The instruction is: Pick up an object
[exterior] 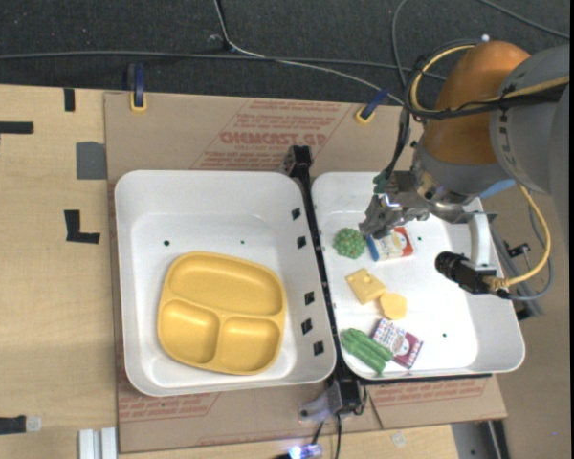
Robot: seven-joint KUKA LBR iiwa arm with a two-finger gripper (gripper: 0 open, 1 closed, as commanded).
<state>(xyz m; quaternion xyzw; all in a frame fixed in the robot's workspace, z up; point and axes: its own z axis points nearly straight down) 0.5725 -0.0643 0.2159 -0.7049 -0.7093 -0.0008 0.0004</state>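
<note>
- Bins of smooth white plastic, shallow with rounded corners, sit side by side on a sheet of printed brown cardboard [258,132]; a black divider strip [311,256] runs between them and serves as the landmark.
- Left of the strip, the left bin [139,218] holds a glossy yellow tray [220,311], rounded and moulded into three compartments.
- Right of the strip, in the right bin [488,347], the gripper [383,220] hangs low at the far end; how far its fingers are parted cannot be told, nor whether they hold anything.
- Just beside the gripper lie a knobbly green broccoli piece [348,243] and a small red-and-white packet [394,245].
- Nearer the camera: a yellow cheese wedge [364,284], a round yellow piece [393,305], ridged green pods [364,349] and a printed magenta packet [398,341].
</note>
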